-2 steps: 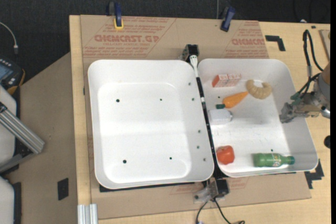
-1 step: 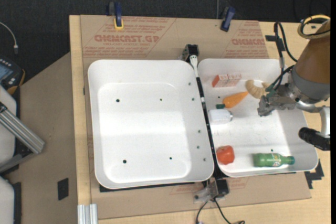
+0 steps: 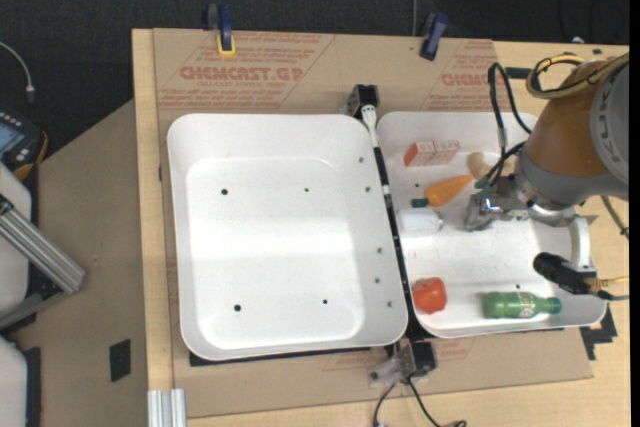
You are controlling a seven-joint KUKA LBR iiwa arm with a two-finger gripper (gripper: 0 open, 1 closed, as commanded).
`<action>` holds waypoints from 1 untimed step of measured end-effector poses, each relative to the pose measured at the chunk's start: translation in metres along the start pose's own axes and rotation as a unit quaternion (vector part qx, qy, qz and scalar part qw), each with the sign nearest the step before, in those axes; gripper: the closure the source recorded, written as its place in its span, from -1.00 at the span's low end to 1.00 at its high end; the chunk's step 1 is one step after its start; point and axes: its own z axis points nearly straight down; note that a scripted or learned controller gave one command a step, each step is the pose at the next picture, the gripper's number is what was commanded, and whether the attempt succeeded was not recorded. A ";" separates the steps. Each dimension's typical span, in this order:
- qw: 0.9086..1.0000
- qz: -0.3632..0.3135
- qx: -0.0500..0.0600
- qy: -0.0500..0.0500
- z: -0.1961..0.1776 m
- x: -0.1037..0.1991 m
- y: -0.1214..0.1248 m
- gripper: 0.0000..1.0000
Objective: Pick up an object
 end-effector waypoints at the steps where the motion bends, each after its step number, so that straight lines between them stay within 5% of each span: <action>1: 1.000 -0.002 -0.002 0.000 -0.004 0.047 0.033 1.00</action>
